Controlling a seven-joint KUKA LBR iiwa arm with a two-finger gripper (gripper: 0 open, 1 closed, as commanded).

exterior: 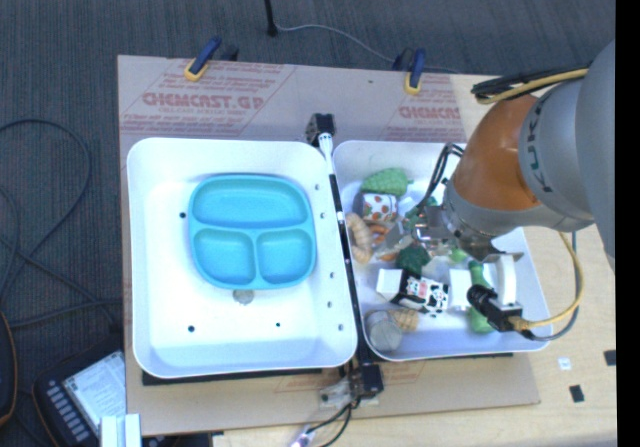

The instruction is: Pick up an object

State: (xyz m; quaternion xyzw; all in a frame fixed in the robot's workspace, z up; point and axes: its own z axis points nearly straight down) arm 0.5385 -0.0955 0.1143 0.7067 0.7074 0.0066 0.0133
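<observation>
The right bin holds a jumble of small toys. Among them are a light green leafy piece, a white and red cube, a tan bread-like piece, a dark green piece, a white block, a black and white toy and a grey disc. My gripper is down in this bin's middle, just above the dark green piece and right of the cube. The grey and orange wrist hides what lies under it. I see nothing clearly held.
The left bin carries a blue divided tray and a small grey bit by the tray's front edge. A bright green piece and a white piece lie at the right bin's front right. Clamps stand at the board's far edge.
</observation>
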